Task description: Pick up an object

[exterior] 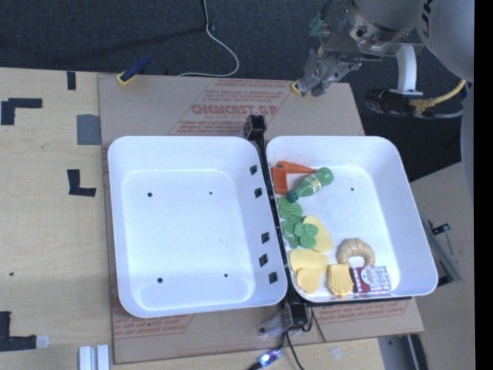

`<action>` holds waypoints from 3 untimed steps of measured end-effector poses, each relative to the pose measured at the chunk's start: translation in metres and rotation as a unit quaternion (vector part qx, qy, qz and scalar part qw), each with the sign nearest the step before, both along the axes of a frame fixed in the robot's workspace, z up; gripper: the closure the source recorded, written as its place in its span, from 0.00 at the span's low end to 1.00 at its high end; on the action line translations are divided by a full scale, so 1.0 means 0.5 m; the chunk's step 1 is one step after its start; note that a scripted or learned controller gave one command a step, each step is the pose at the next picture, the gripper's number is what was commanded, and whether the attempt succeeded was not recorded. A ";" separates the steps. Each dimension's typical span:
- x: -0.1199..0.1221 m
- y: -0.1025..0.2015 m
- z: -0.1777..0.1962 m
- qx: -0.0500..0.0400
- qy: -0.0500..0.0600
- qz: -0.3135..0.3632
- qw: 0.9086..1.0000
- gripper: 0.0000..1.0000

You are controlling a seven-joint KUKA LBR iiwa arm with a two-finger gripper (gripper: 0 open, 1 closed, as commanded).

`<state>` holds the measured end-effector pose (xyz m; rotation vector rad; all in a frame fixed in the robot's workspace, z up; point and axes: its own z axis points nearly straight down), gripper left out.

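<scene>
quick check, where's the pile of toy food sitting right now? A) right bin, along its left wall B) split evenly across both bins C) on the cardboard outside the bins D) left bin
A: the green bottle, orange piece, yellow pieces and bagel-shaped piece all lie in the right bin, crowded toward its left wall and near edge.

Grey arm (454, 21), orange band, metallic wrist.

Robotics lab: arm (400, 6) over cardboard-topped bench (231, 106), twin white bins (123, 160), taped markers.
</scene>
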<state>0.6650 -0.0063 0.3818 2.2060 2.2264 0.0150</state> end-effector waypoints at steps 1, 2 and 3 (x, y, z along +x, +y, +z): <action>-0.028 0.065 0.227 0.000 0.001 -0.002 1.000 1.00; -0.027 0.130 -0.012 -0.001 0.012 -0.003 1.000 1.00; -0.071 0.205 0.328 0.001 -0.002 -0.001 1.000 1.00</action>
